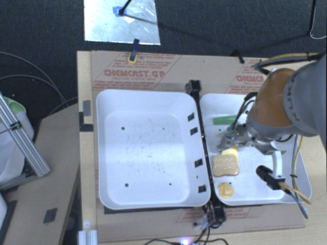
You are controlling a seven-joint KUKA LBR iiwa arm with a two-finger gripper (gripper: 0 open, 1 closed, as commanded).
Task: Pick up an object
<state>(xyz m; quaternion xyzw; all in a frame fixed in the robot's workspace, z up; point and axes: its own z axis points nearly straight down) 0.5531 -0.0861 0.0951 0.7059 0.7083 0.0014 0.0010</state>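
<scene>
End effector, finger state impossible to tell, just above a flat tan toast slice in the right bin.

left bin beside right bin, in right bin: stick at back, toast near divider, cookie in front of toast, gripper just behind toast

A brown board printed in red lies under both bins on dark carpet. Beyond it a shiny metal sheet bears a blue marker. A yellow-and-blue clip sits at the board's far edge. Aluminium rails slant at left over a tan bench
</scene>
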